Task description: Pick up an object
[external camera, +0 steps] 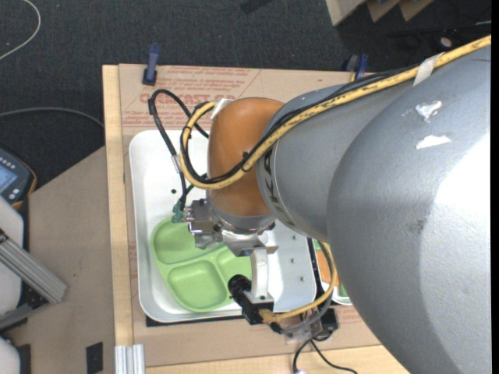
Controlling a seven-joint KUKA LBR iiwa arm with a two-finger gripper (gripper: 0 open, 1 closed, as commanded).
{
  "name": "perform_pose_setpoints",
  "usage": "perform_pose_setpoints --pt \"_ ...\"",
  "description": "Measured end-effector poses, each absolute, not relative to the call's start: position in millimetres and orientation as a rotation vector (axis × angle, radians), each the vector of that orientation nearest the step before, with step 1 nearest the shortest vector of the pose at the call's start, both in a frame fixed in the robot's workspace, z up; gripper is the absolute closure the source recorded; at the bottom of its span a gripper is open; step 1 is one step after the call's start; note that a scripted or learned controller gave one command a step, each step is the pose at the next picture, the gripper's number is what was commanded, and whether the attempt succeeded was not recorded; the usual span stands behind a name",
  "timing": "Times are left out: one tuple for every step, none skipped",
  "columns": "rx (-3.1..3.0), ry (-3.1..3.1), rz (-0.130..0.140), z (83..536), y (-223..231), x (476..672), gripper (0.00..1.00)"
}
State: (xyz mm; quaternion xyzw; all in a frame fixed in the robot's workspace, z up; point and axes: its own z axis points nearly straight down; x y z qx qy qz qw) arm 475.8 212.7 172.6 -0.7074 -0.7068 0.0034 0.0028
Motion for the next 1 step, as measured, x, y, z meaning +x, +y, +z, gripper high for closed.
perform_pose_setpoints --pt "-2.227 -2.219 0.0 108.5 194.1 548.8 1.0"
